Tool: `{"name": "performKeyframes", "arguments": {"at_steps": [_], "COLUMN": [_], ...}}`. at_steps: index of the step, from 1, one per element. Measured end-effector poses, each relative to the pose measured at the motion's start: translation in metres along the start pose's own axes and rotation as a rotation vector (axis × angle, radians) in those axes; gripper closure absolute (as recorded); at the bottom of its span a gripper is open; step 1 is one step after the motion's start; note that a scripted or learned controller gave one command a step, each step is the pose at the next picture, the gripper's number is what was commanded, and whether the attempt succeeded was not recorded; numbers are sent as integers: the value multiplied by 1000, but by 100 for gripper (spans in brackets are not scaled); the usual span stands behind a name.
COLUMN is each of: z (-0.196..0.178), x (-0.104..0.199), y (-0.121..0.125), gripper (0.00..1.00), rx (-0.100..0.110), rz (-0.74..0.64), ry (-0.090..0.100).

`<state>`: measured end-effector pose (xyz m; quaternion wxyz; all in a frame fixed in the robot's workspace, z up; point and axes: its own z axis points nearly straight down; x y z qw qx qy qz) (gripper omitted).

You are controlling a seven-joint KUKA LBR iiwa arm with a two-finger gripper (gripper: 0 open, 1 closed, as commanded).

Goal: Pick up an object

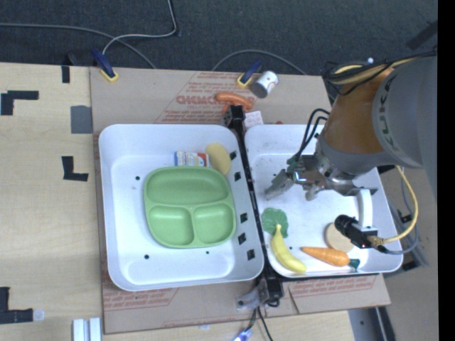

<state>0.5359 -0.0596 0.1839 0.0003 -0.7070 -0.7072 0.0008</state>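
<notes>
The gripper (295, 182) hangs over the right bin (370, 261), near its left wall, with its two fingers spread apart and nothing between them. Below it, along the bin's near edge, lie the likeliest things to pick: a broccoli floret (274, 219), a banana (285, 254) touching the floret's lower side, and a carrot (328, 256) just beside the banana's tip. A tan round piece (340, 237) sits behind the carrot, partly hidden by a black fitting on the arm.

The risk, as I judge it, is crowding. The floret and banana touch, so fingers closing on one may shove the other or catch both. They also lie close to the divider (little room for a finger on that side). The banana's curved, smooth skin could slip out sideways from a pinch.
</notes>
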Motion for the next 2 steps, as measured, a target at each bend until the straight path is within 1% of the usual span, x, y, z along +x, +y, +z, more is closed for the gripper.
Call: {"name": "performKeyframes", "arguments": {"at_steps": [1,2], "z": [0,95], "x": [14,-36], "y": [-53,-19], "gripper": [0,0], "rx": [1,-3], "rz": [0,0], "ry": [1,0]}}
